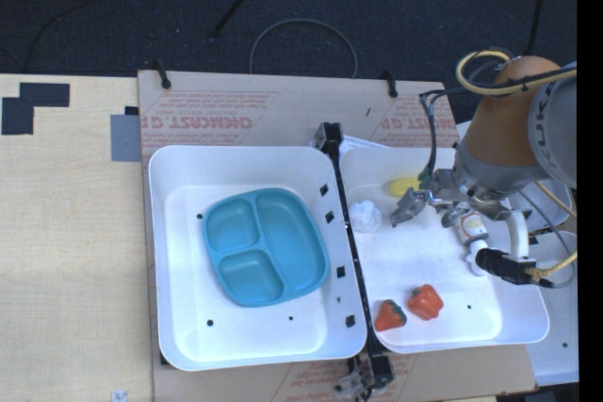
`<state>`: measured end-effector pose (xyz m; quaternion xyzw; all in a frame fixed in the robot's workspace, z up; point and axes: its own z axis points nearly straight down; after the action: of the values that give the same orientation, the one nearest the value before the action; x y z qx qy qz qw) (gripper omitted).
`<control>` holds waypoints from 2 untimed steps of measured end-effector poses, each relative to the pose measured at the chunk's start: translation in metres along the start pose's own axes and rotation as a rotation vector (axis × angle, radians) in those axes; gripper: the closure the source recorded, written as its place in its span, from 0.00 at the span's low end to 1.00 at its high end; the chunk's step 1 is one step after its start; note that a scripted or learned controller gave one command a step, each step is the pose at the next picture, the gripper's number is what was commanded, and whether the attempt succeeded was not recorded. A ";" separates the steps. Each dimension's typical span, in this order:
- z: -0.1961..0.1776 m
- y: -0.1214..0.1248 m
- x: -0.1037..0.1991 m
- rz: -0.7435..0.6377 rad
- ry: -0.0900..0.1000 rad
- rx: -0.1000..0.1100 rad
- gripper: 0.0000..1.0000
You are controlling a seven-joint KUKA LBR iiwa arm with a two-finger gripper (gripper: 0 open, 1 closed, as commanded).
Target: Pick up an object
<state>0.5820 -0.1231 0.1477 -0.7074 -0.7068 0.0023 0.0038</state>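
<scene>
We see a blue plate [265, 246] with three parts lying flat in the middle of the left white bin [179, 315]. Brown cardboard [236, 113] sticks out past the bins' far edge.

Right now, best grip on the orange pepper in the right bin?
Probably straight down on the orange pepper, fingers across its rounded middle. It lies on the right bin's floor with bare floor above and right; the strawberry-like piece sits close on its left, so close the fingers along the up-down axis of the view.
</scene>
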 end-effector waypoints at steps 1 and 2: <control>0.054 -0.001 0.001 0.000 -0.001 0.000 0.00; 0.041 0.000 -0.001 0.004 -0.001 -0.003 1.00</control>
<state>0.5812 -0.1236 0.1068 -0.7088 -0.7054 0.0015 0.0023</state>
